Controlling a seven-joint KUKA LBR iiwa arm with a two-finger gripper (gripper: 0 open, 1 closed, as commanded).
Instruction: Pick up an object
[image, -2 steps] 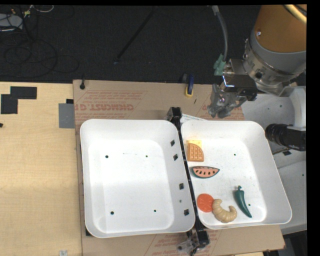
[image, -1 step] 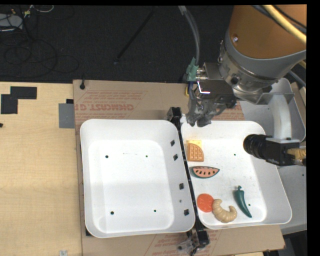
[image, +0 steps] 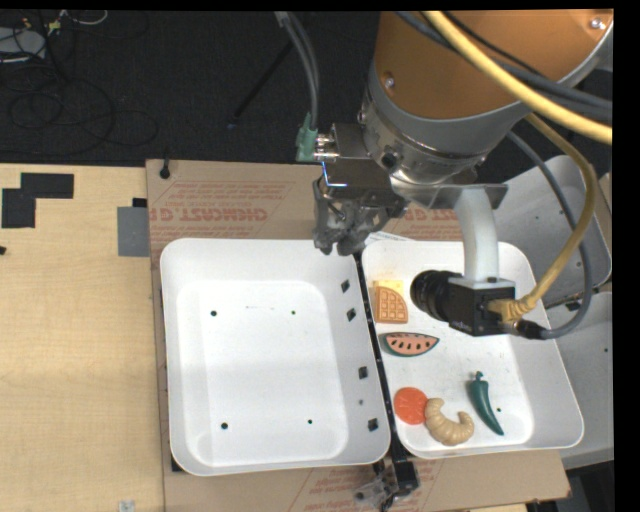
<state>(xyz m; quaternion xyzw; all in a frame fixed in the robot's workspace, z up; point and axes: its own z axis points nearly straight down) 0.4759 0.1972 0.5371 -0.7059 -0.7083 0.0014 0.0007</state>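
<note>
My gripper (image: 343, 240) hangs above the far end of the divider between the two bins, at the back edge of the right bin (image: 560, 400). Nothing shows between its fingers. In the right bin lie a tan waffle piece (image: 389, 301), a watermelon slice (image: 411, 344), a red round tomato (image: 410, 405), a beige croissant (image: 449, 423) and a green chili pepper (image: 486, 403). The waffle is the closest of these to the gripper, just in front of it and to the right.
The left bin (image: 190, 300) lies beside the right one, with black clips along the shared divider (image: 362, 350). A black cylindrical part with a white bracket (image: 455, 300) overhangs the right bin's back. Cardboard (image: 230, 205) lies under both bins.
</note>
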